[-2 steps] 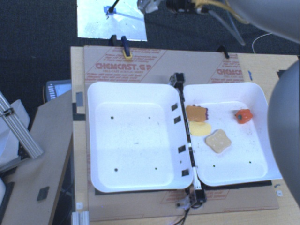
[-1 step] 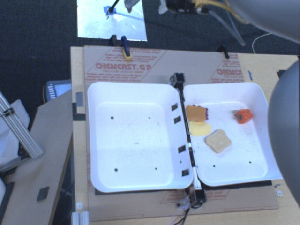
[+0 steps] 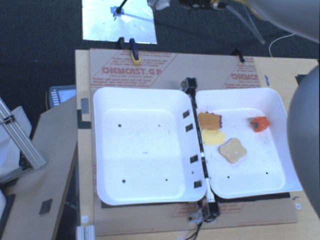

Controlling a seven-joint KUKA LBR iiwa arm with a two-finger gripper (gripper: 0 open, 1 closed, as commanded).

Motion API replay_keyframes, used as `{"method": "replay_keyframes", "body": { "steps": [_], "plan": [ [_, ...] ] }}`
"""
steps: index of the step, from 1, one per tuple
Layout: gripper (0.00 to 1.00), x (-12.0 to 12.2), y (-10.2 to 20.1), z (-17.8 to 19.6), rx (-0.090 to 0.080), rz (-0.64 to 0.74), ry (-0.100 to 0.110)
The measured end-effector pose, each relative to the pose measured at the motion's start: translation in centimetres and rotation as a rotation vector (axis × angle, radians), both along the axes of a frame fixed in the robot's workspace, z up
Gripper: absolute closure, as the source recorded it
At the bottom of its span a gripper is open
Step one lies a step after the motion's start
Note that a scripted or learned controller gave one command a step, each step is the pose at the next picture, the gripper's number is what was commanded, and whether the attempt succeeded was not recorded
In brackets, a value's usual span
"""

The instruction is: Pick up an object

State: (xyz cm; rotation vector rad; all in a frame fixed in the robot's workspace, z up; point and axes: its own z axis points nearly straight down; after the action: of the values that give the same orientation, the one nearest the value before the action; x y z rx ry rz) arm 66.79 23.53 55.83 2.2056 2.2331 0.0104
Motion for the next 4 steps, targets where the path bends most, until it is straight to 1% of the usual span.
{"method": "replay_keyframes", "body": {
  "steps": [1,2,3,4],
  "plan": [
    [1.0,-8.3,-6.9,-7.9,-0.005,-0.016,0.017],
    [1.0,-9.3,0.4,-8.7,0.0,-0.001,0.007],
    [1.0,-6.7,-0.1,-1.9,0.001,-0.011,-0.003],
    [1.0,-3.0,-0.2,-2.4,-0.003,-0.013,0.003]
  ]
}}
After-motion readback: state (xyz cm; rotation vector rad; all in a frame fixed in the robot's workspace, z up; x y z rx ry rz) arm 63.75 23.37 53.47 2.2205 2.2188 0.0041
